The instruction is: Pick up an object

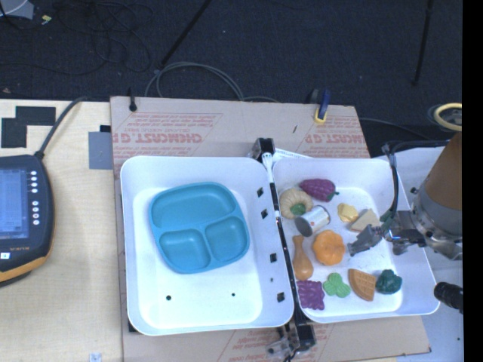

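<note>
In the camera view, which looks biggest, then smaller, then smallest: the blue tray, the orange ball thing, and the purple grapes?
1. Blue tray, by far the largest.
2. Orange ball thing.
3. Purple grapes, which look close to the orange one in size, so that order is unsure.

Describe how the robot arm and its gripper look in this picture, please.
The arm enters from the right as a thick rounded body with an orange-brown band above a grey wrist section. The gripper is dark grey metal, slim and angular, with two short fingers. A thin dark cable curves up beside the wrist.
</note>
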Available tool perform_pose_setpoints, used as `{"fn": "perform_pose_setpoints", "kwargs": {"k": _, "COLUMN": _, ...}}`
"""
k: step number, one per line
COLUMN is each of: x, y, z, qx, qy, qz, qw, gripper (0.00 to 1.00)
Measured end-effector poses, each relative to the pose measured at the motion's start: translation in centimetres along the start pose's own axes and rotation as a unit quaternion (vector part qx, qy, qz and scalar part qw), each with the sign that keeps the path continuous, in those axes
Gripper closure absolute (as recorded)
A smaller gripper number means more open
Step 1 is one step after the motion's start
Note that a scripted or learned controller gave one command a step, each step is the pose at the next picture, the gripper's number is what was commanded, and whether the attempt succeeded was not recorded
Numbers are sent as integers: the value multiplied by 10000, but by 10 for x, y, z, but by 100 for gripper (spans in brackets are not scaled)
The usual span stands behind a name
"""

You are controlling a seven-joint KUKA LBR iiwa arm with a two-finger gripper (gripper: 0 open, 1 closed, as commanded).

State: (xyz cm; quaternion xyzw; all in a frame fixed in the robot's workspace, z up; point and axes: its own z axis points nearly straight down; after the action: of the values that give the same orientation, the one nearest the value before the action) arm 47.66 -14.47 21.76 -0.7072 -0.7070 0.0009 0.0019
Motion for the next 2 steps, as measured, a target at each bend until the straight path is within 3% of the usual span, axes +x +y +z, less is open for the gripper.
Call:
{"fn": "perform_pose_setpoints", "kwargs": {"k": 1, "x": 35, "y": 53, "z": 102, "qx": 13, "qy": 8, "qz": -21, "qw": 10000, "gripper": 0}}
{"fn": "perform_pose_setpoints", "kwargs": {"k": 2, "x": 58, "y": 68, "z": 129, "qx": -21, "qy": -49, "qz": 7, "qw": 10000, "gripper": 0}}
